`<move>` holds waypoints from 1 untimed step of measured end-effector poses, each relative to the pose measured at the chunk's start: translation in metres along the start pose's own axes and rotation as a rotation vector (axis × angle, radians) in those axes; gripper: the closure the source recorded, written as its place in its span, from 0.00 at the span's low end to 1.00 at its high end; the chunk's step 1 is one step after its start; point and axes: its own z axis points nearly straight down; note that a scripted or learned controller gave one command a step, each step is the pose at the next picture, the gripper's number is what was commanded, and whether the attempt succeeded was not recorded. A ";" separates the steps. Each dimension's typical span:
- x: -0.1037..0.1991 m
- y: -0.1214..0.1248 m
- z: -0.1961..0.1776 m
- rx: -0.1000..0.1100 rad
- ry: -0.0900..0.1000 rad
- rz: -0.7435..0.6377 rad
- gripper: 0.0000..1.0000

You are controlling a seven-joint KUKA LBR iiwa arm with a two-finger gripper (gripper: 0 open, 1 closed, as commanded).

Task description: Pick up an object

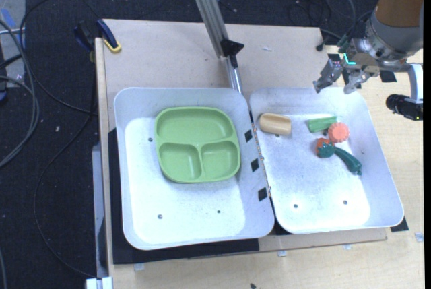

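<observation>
My gripper [339, 79] hangs above the far edge of the right bin [377, 213]. My two fingers look spread apart with nothing between them, though they are small and a bit blurry. The toys lie lower down in that bin, apart from me: a green block [320, 123], an orange ball [339, 132], a teal toy [340, 154] and a tan roll [275, 124]. The ball, block and teal toy sit bunched together, so I might bump one and push another away. The ball could roll. The green plate [198, 145] sits in the left bin [135, 213].
</observation>
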 end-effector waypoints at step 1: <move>0.000 0.001 -0.002 -0.003 -0.001 0.000 0.00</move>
